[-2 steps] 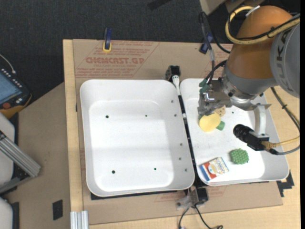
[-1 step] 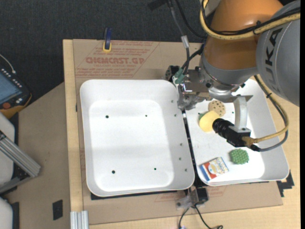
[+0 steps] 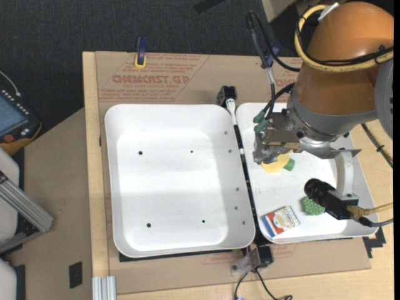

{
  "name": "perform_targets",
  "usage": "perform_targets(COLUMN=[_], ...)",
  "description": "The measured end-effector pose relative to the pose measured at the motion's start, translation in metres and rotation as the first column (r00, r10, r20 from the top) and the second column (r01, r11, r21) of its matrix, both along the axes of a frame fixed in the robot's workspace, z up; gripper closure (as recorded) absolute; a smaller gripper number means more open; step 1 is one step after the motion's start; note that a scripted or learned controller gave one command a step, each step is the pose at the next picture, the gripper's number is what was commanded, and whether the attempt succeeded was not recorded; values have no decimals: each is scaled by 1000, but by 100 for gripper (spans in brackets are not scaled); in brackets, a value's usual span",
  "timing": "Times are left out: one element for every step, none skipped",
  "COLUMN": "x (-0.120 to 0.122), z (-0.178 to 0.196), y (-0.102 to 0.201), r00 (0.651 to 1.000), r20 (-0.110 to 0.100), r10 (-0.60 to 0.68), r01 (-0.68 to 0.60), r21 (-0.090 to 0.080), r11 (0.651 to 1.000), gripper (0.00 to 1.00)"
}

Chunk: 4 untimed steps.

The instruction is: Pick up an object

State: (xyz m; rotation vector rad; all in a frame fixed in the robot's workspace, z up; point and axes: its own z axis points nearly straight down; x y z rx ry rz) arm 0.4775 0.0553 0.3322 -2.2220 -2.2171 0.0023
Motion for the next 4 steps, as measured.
perform_targets(x=[2, 2, 2, 16], z=[24, 86, 129, 147], y=[24, 87, 56, 75], r00=[1000, 1000, 1000, 1000], r20=[8, 11, 10, 8], r10=[6, 11, 0, 4], r01=[-6, -11, 0, -4], r21=[0, 3, 0, 0], r11=[1000, 1000, 1000, 1000], gripper=[100, 100, 100, 100])
